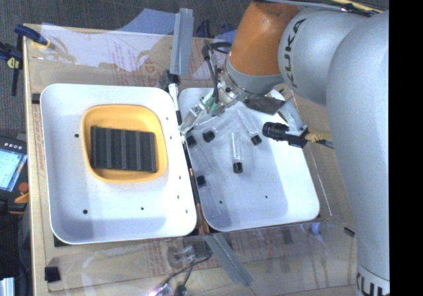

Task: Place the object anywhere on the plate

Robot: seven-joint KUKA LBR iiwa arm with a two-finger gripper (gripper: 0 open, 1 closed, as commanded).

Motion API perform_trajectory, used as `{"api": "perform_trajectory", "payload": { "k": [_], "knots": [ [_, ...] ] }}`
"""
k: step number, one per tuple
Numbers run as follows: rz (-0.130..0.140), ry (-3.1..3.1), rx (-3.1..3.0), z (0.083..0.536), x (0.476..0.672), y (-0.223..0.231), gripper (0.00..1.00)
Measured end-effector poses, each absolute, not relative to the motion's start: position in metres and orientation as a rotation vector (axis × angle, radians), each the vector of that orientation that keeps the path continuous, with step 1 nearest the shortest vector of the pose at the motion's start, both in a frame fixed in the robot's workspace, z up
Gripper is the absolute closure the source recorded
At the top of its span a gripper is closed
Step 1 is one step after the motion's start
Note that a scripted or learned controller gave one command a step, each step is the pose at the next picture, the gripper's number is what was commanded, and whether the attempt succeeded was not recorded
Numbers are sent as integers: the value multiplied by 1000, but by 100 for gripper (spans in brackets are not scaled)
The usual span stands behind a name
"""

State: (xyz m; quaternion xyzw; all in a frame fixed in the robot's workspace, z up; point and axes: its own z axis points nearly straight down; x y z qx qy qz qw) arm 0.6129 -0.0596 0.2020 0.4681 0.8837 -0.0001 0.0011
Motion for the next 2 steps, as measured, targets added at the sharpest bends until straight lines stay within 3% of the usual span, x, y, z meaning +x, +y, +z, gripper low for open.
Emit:
{"api": "perform_trajectory", "payload": {
  "k": [1,2],
  "knots": [
    [2,2826,1371,192,628,5,0],
    [-5,2815,1402,191,619,59,0]
  ]
}}
